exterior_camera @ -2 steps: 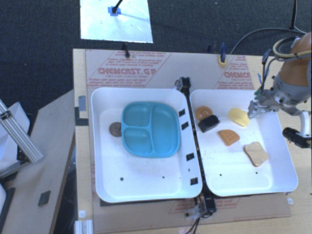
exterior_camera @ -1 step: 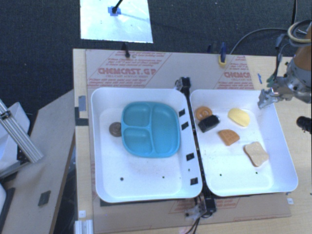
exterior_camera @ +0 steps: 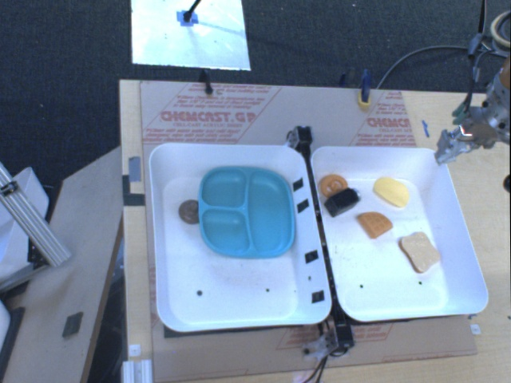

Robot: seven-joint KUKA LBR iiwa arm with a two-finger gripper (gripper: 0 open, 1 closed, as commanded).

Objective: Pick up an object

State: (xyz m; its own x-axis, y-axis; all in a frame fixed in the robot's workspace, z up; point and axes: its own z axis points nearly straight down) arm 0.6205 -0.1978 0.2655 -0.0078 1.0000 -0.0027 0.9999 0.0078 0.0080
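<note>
The gripper point(exterior_camera: 449, 146) hangs at the right bin's point(exterior_camera: 459, 214) upper right rim; its state cannot be told, and nothing is seen in it. The candidates lie apart: yellow piece point(exterior_camera: 392, 191), orange wedge point(exterior_camera: 374, 224), toast slice point(exterior_camera: 420, 251), black block point(exterior_camera: 342, 202) touching the pretzel point(exterior_camera: 333, 185). Risks, as judged: clipping the rim on descent; a double contact at the touching pair

The light is bright and even. The two shallow white bins point(exterior_camera: 239, 313) shine softly, with small soft shadows under the things inside. Above them, a shiny silver square sheet point(exterior_camera: 188, 22) glares. Everything looks a little fuzzy.
</note>
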